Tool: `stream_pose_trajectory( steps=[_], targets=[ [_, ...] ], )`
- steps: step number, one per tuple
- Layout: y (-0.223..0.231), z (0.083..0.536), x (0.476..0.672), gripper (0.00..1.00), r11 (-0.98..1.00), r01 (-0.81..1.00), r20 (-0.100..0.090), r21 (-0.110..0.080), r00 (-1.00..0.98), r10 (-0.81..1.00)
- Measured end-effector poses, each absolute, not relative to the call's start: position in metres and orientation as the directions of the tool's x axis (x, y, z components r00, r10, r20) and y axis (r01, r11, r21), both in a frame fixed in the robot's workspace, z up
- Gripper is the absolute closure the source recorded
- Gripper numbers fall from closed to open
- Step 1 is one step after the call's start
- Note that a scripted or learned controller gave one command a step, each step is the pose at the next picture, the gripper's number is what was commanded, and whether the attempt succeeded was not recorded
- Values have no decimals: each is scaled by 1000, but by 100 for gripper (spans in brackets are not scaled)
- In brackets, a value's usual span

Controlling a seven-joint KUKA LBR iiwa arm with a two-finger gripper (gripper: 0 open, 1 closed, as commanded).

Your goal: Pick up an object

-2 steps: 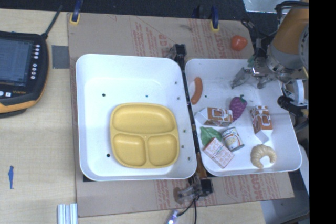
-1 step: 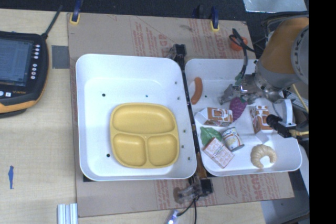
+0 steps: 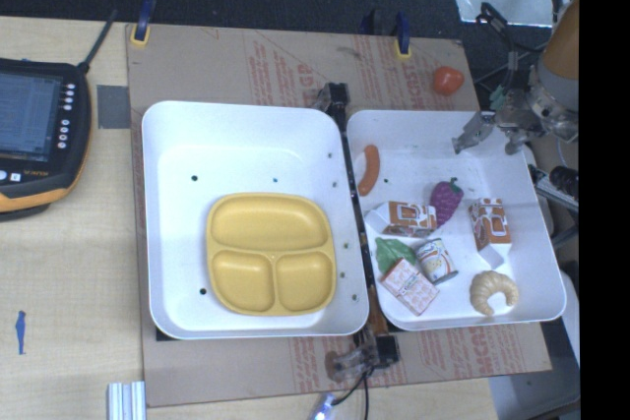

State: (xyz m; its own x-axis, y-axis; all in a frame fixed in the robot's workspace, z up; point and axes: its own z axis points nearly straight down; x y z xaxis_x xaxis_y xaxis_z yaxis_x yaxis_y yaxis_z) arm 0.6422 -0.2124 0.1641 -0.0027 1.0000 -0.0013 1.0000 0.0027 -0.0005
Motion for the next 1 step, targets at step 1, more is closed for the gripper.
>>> stream_pose_trajectory(
  steps=[1],
  targets=[
    [-169, 91, 588, 0, 4, 1000, 0, -6, -4, 1000]
  ],
)
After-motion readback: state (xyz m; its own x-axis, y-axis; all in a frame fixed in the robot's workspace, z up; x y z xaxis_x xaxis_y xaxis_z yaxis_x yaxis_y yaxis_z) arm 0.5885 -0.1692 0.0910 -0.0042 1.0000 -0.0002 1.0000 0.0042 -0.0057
